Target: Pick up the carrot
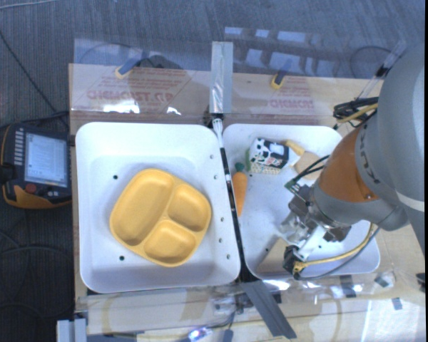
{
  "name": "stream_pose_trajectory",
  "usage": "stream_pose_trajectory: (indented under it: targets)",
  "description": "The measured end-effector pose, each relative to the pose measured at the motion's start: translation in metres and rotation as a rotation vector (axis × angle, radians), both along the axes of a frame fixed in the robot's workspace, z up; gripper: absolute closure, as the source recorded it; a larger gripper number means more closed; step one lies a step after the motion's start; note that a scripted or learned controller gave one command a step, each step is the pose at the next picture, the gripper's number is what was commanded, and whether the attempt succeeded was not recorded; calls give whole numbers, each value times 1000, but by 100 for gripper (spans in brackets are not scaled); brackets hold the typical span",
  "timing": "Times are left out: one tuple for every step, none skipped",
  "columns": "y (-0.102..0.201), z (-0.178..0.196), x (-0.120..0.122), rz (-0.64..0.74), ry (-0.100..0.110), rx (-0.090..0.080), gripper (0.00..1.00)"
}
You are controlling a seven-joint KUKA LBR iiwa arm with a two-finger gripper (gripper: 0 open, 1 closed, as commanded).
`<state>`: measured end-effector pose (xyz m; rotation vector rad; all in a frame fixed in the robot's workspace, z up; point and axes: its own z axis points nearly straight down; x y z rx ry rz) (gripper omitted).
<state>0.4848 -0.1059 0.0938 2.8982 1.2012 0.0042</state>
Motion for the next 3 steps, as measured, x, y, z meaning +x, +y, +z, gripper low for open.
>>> stream_pose_trajectory:
  targets:
    - [44, 89, -1, -499, 8, 0, 100]
    - [108, 89, -1, -438, 9, 0, 100]
    - [165, 91, -2, -396, 10, -1, 100]
